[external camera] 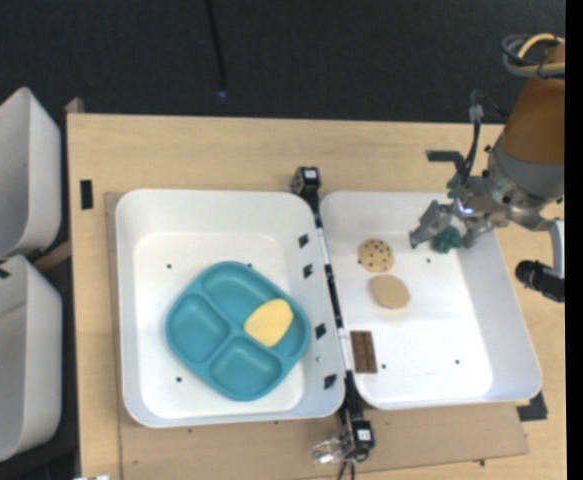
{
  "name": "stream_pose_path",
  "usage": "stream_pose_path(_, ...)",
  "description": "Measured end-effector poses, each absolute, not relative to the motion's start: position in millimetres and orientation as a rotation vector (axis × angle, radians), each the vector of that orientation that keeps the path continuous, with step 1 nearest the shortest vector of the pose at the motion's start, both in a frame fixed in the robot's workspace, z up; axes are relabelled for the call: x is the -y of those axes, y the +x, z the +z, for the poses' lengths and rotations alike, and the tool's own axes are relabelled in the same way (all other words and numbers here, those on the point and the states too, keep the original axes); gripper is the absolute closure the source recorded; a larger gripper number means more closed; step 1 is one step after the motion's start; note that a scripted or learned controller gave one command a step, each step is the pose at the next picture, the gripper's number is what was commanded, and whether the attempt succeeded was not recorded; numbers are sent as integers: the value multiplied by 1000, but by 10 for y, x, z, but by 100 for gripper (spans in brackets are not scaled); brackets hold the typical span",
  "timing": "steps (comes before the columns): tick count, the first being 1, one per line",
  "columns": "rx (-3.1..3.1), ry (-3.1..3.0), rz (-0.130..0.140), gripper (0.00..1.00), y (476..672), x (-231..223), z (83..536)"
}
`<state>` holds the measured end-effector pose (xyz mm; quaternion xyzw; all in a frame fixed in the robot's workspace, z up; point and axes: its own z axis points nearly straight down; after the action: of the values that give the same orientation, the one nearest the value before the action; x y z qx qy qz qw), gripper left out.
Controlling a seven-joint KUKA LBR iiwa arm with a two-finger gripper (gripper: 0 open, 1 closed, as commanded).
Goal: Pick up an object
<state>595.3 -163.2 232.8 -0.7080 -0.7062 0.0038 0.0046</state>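
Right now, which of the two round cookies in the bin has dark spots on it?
The speckled cookie, the one nearer the end effector, farther from the camera. The plain tan cookie beside it has no spots.

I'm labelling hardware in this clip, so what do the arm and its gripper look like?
The arm is grey with a wide orange band above the wrist and yellowish cable loops at the top. The gripper is a small grey metal assembly with a teal-green part at its tip and a thin dark rod sticking out sideways.

Glossy white plastic bins (151,388); matt teal plastic tray (211,318); pale wood bench (271,148).
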Motion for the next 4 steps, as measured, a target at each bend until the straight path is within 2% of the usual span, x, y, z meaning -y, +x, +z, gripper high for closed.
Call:
stream_pose_path(1, 2222, -2222, -1, 0, 5979, 1626, 2404)
stream_pose_path(2, 2219, -2221, 5, 0, 5912, 1651, 1794)
stream_pose_path(3, 2216, -2225, 6, 0, 5967, 1711, 1197)
stream_pose_path(4, 2217, -2231, -2, 0, 5984, 1726, 1029)
